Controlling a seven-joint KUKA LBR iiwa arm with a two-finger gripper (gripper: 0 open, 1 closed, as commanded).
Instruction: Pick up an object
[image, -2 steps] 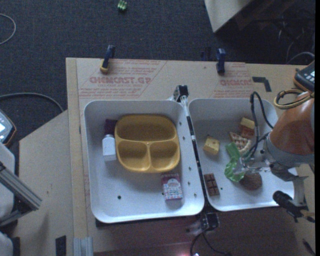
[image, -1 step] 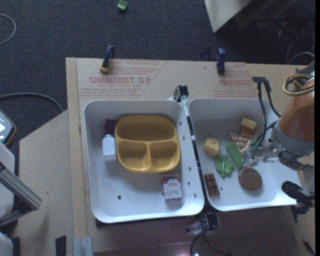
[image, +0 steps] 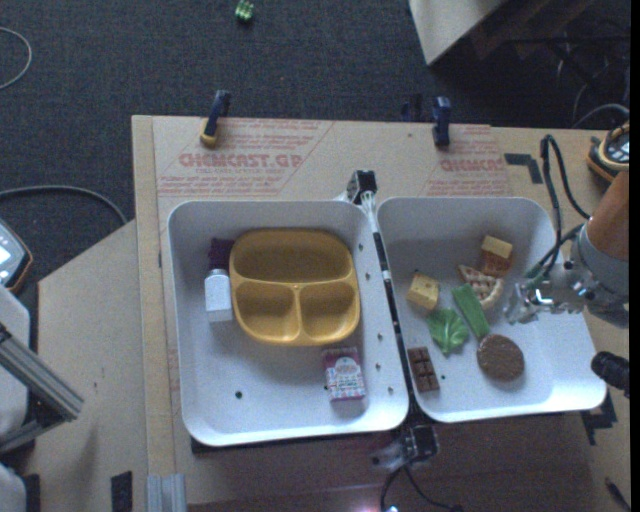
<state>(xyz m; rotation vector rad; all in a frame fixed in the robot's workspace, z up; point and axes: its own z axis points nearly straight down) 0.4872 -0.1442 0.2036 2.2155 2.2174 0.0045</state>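
Arm (image: 605, 255) reaches in from the right, low over the right bin (image: 560, 385). Gripper (image: 527, 300) hovers by the pizza slice (image: 482, 284), just above the round cookie (image: 500, 357); can't tell how its pincer stands.

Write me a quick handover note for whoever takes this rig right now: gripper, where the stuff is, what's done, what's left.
Gripper: low over the right bin, right of the toy food, nothing seen between its fingers; open or shut is unclear.
Right bin: cheese cube, waffle piece, small orange block, green leafy piece, green pod, brown patty, chocolate bar.
Left bin: yellow divided plate, white bottle, pink carton, a dark item behind the bottle.
Done: nothing lifted.
Left: grasp and lift one object; the patty and pod look nearest.
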